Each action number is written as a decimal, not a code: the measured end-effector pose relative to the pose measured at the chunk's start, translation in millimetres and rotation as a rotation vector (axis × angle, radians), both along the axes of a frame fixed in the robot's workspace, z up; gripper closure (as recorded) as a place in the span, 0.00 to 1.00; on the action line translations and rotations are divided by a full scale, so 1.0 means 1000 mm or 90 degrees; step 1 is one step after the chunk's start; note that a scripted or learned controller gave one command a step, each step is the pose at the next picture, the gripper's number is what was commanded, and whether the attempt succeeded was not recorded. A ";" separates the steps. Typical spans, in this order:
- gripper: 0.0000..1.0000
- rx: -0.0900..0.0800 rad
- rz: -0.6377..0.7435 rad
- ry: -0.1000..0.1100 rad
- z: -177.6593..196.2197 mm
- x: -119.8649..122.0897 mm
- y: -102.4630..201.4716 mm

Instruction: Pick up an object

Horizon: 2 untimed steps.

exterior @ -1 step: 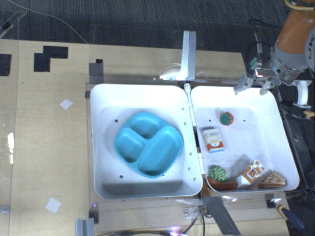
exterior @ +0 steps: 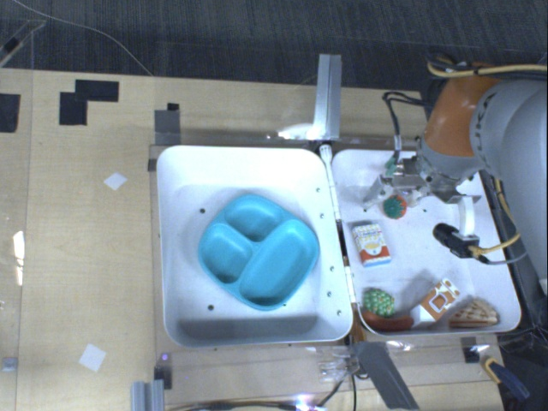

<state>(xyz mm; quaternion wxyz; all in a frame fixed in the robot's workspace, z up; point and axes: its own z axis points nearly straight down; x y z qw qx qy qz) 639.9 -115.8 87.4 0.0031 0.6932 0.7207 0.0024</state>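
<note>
Camera view looks down on my desk (exterior: 77,255) with both white bins side by side. Left bin (exterior: 184,187) holds a blue divided tray (exterior: 259,251), sitting about centre, three compartments, nothing visible in them.

Over to the right bin (exterior: 501,255), and that's where my arm (exterior: 505,127) comes in from the right, grey body, orange band (exterior: 454,114) above the wrist. My tool (exterior: 401,184) is down in the upper part of that bin, close to the far wall. Just at its lower tip I see a small green ball with a reddish patch (exterior: 395,206). It sits right under the tool, touching or nearly so, and I can't make out whether it is between the jaws or merely beside them. I can't tell if the tool is open or closed either; the metal parts blur together from this angle.

Below the ball, well apart from the tool, a small carton (exterior: 371,243) lies flat near the bin's left wall. Along the near edge I count a green bumpy item (exterior: 378,301), a dark red sausage shape (exterior: 390,321) just beneath it, a small orange-and-white box (exterior: 439,300), and a tan wedge (exterior: 473,315) in the right corner. A black cable end (exterior: 454,238) hangs over the bin's right side, below the wrist.
</note>
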 end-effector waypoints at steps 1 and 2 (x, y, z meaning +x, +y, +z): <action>0.00 0.000 0.014 0.000 0.000 0.005 0.012; 0.00 0.000 0.068 0.000 0.100 0.031 0.060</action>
